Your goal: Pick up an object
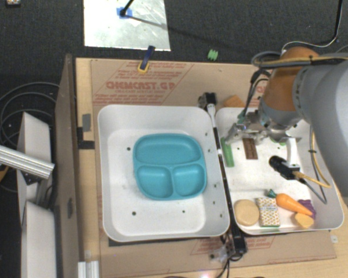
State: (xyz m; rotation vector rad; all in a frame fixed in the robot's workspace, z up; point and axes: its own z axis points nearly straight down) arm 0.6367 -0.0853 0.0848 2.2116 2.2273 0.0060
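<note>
The bench top is a brown board (139,86) with "CHEMCAST GP" printed on it in red capitals along the far side. More red print along its near edge is too small to read. The grey arm (330,114) comes in from the right, its orange band (284,86) over the far end of the right bin.

The left bin (113,213) holds a teal divided tray (169,165), lying flat near the middle with bare white floor all round it, widest on the near side.

In the right bin (249,181) the gripper (250,133) hangs low over the far left part. Whether it is spread or closed I cannot tell from here. A brown bar (250,150) lies just on the near side of it, and I cannot tell whether they touch. A green stick (227,156) lies along the bin's left wall beside the bar.

The middle of that bin's floor is open. Along the near rim, close together, sit a round tan disc (246,212), a patterned packet (269,214) whose printing I cannot read, an orange carrot (292,203) and a purple piece (307,205).
</note>
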